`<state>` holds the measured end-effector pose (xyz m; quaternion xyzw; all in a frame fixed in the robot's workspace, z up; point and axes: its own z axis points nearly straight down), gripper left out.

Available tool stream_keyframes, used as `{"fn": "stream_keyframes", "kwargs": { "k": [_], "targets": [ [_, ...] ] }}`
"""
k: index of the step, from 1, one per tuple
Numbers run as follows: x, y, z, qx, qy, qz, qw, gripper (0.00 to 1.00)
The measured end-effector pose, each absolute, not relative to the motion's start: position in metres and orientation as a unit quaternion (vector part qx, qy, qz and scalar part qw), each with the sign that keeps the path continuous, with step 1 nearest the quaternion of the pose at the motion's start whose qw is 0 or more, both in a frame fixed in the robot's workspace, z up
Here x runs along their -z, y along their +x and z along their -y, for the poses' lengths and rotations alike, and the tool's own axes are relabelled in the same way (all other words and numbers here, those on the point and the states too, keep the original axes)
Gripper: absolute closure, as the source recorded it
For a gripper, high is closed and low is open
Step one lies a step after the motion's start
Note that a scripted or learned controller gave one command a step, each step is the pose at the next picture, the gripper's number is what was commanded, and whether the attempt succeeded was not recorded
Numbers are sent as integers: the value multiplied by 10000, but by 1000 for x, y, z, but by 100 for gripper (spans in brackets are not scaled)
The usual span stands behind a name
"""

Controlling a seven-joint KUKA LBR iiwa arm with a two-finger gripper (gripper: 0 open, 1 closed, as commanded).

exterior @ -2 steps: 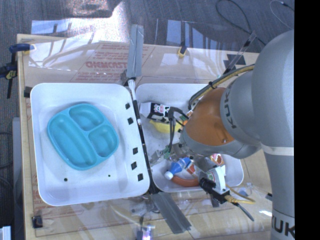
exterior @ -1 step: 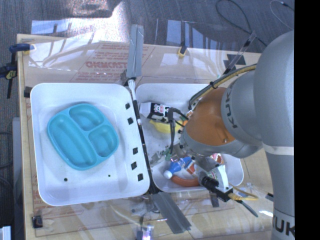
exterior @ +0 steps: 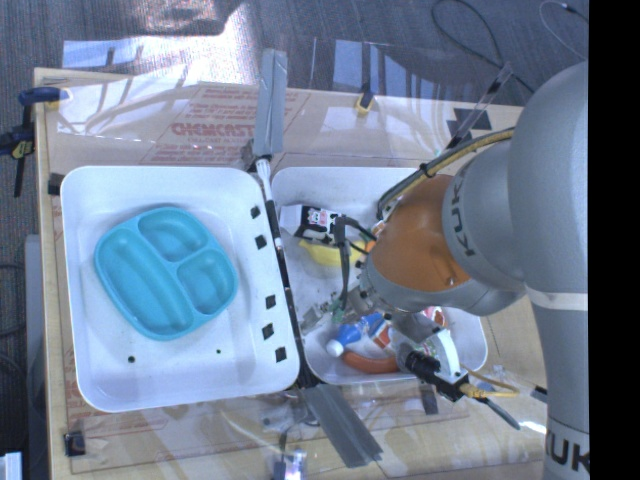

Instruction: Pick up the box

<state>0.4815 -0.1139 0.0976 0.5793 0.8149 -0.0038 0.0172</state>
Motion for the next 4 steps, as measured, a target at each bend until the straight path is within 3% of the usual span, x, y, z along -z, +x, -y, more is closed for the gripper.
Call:
{"fn": "stream_keyframes", "kwargs": {
  "k": [2, 4],
  "targets": [
    [-95, 479, 120, 16, 5874, -8093, 93, 0],
    [-95, 477, 114, 57, 6245, -7809, 120, 0]
  ]
}}
